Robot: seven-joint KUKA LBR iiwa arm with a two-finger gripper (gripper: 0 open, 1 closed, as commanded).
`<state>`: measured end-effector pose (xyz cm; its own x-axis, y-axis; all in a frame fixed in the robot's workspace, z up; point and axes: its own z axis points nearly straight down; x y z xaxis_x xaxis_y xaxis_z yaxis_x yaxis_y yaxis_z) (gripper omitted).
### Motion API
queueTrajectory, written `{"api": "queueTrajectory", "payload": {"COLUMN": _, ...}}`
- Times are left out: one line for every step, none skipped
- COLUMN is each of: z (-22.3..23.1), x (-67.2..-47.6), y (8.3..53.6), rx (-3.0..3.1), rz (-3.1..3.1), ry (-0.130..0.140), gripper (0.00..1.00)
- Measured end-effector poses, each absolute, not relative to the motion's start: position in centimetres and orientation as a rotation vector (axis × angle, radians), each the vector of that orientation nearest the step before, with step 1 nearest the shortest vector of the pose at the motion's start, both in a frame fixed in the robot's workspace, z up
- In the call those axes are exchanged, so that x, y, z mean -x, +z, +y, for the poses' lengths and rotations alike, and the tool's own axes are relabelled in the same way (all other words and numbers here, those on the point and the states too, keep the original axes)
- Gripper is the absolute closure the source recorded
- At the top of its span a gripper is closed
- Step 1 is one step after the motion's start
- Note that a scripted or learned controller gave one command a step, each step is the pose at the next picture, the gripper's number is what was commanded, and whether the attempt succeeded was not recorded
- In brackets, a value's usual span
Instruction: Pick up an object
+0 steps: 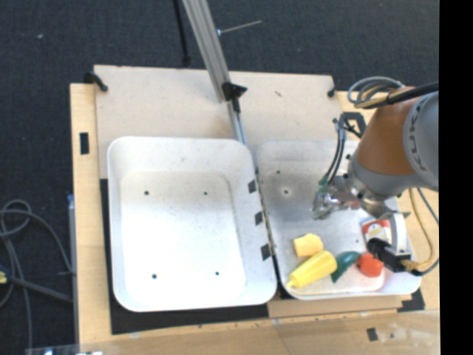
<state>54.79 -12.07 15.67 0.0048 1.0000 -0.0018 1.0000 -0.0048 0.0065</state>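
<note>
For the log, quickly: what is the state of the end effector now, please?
End effector: cannot be told whether open or closed; nothing visible between its fingers. It is above the right bin.

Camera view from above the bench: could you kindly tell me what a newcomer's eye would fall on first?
The bright cluster in the right bin: a yellow corn-like piece, a yellow block and a red-orange item near its front edge. Above them hangs the arm's orange band, with the gripper over the bin.

- You have open floor across the shallow white left bin (185,220).
- In the right white bin (284,176), a yellow block (307,244), a long yellow piece (312,269), a green piece (346,262) and a red piece (370,265) crowd the near edge.
</note>
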Motion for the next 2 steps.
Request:
{"api": "queueTrajectory", "payload": {"z": -12.0, "x": -54.9, "y": 22.1, "rx": -2.212, "rz": 2.219, "ry": 0.008, "gripper": 1.00}}
{"api": "queueTrajectory", "payload": {"z": -12.5, "x": -56.0, "y": 27.7, "rx": -2.213, "rz": 2.219, "ry": 0.007, "gripper": 1.00}}
